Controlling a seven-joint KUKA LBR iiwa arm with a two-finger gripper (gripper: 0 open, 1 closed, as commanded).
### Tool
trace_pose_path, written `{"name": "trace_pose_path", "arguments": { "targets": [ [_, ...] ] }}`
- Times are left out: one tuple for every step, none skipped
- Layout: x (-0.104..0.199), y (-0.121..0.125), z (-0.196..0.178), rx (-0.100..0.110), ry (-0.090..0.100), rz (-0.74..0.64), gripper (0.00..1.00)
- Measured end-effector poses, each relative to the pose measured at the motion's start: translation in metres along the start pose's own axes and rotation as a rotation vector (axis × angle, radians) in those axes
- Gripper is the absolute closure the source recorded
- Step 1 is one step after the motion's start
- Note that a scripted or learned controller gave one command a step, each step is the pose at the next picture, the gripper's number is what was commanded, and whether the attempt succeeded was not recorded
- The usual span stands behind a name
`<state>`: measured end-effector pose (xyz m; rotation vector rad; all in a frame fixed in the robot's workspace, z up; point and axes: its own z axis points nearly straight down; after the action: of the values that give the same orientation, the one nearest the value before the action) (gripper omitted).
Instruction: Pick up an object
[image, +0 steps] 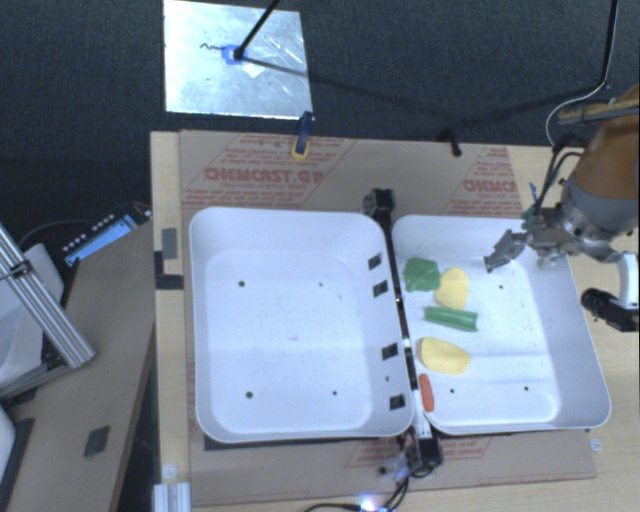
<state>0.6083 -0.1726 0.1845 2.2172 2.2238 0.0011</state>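
A: What is sitting nearest the camera?

B: The front lip of the bench (300, 478), with a small tangle of wires (405, 470) lying at the foot of the seam between the two bins.

A: And in the bins?

B: The left bin (290, 325) is showing only its white floor with a few dark dots. The right bin (570, 390) is holding all the objects, and they are bunching along its left side, close to the black divider (400, 320). Nearest is a small orange piece (427, 392) lying right against the divider. Just behind it a yellow lump (444, 355) is resting on the floor. Behind that a green stick (451, 318) is lying crosswise, then a second yellow piece (453, 289), and beside that, toward the divider, a leafy green piece (421, 273). These last two are looking as if they are touching.

A: Where is the arm?

B: It is reaching in from the right, over the far right part of the right bin. The gripper (500, 255) is hanging to the right of the yellow and green pieces, apart from them, pointing toward the left.

A: Is it gripping anything?

B: Nothing is showing between its fingers. Whether they are spread or closed, I cannot tell; they are too small and blurred.

A: And farther back?

B: Brown cardboard (330, 165) with red lettering is lying under the bins, a yellow and blue clip (301, 140) is standing at its far edge, and beyond that a shiny metal sheet (238, 60) is lying on dark carpet.
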Motion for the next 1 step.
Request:
{"name": "trace_pose_path", "arguments": {
  "targets": [
    [0.0956, -0.0170, -0.0190, 0.000, 0.002, -0.008, 0.00]
  ]
}}
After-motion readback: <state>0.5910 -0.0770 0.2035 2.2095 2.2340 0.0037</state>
